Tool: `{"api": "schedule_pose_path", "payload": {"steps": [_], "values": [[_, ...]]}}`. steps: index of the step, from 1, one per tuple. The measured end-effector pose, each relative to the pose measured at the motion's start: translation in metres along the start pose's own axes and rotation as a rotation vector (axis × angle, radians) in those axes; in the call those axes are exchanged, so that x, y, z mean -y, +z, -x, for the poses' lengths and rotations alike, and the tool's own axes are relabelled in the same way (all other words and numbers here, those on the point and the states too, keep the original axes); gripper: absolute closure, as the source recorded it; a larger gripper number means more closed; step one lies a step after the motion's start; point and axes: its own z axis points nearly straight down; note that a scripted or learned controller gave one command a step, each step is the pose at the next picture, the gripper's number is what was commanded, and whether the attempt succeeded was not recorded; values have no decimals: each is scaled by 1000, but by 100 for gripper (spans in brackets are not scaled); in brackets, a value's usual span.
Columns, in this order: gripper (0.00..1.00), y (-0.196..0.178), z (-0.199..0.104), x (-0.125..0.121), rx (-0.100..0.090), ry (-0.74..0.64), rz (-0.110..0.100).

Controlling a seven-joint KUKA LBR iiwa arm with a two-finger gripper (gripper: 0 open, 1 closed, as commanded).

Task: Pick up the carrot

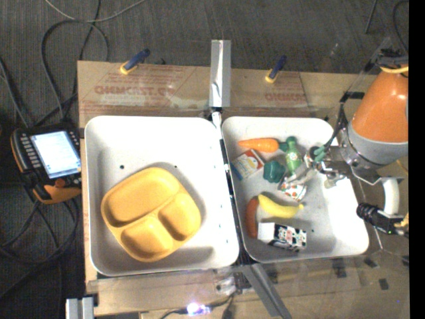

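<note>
The carrot [260,145], orange with a green tip, lies flat near the back of the right bin [345,238], pointing left. My gripper [307,168] reaches in from the right at the end of the grey arm with the orange band [382,111]. It hangs low over the middle of the bin, right of and slightly nearer than the carrot, close to a green bottle [290,153] and a patterned packet [292,189]. There is a gap between the gripper and the carrot.
Around the carrot in the right bin are a small carton [246,163], a teal item [273,171], a banana [279,207], a red sausage [252,216] and a black-and-white box [287,234]. A yellow divided plate [151,211] sits in the left bin [99,145].
</note>
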Motion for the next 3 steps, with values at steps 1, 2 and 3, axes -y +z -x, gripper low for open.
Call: {"api": "schedule_pose_path", "payload": {"steps": [1, 2, 3], "values": [[0, 6, -38, -69, 2, -312, 3], [0, 103, -29, -133, 5, -313, 4], [0, 119, -4, -156, -11, -405, -9]]}}
